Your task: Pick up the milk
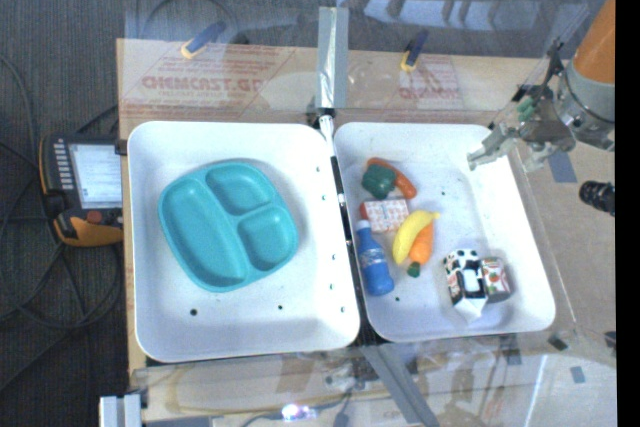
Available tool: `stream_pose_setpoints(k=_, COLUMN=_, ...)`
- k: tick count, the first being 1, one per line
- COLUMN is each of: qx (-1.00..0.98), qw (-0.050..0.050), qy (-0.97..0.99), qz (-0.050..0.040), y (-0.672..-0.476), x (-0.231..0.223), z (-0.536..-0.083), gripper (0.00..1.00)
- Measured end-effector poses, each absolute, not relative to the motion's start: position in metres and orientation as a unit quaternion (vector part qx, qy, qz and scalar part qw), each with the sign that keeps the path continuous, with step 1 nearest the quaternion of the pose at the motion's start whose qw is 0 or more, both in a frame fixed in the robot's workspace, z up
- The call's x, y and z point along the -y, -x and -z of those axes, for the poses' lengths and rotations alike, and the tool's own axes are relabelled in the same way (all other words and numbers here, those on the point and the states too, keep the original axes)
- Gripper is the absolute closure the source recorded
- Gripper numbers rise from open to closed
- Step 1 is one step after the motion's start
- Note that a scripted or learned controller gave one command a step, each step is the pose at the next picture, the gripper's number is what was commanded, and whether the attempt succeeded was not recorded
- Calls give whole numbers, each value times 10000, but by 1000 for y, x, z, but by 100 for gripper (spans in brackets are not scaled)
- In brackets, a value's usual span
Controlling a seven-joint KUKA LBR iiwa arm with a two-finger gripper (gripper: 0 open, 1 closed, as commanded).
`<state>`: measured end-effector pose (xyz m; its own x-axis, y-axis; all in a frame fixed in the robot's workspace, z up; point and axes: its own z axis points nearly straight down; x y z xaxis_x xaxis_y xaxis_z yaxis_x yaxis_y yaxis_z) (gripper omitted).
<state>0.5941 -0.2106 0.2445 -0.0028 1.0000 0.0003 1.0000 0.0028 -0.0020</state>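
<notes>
A: Looking for the milk (476, 281), I find it near the front right corner of the right bin (530, 215), a small carton in a black-and-white cow pattern, lying tipped over, its white gabled end toward the bin's front edge.

B: Why does that matter?

A: On its side it offers broad flat faces, so I judge a grasp from above would have to close across the body, not the peak. It also lies apart from the other items, which leaves room on both sides.

B: What else is in there?

A: A blue bottle (374, 263) lies along the wall between the bins. Beside it a banana (411, 233) and a carrot (423, 245) touch each other, with a small red-and-white packet (384, 212) above them and a green pepper (379, 181) farther back. All of them sit left of the milk.

B: And the hand (498, 147)?

A: It sits over the back right edge of the right bin, well apart from the milk. Its pale fingers (483, 156) point left with a gap between them, so it reads as spread, and nothing is between them.

B: The left bin (150, 315)?

A: It holds a teal divided plate (230, 225), probably just a drop-off spot, of no use for this pick.

B: So what is left?

A: As I judge it, everything: the arm has to travel forward along the bin's right side and come down over the carton.
</notes>
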Motion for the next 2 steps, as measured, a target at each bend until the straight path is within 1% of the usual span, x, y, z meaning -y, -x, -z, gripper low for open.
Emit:
stream_pose_setpoints(k=1, qx=7368, qw=27, qy=6761, qz=0, y=-541, x=221, z=-127, gripper=0)
stream_pose_setpoints(k=2, qx=7685, qw=-70, qy=6398, qz=14, y=-493, x=158, z=-90, gripper=0)
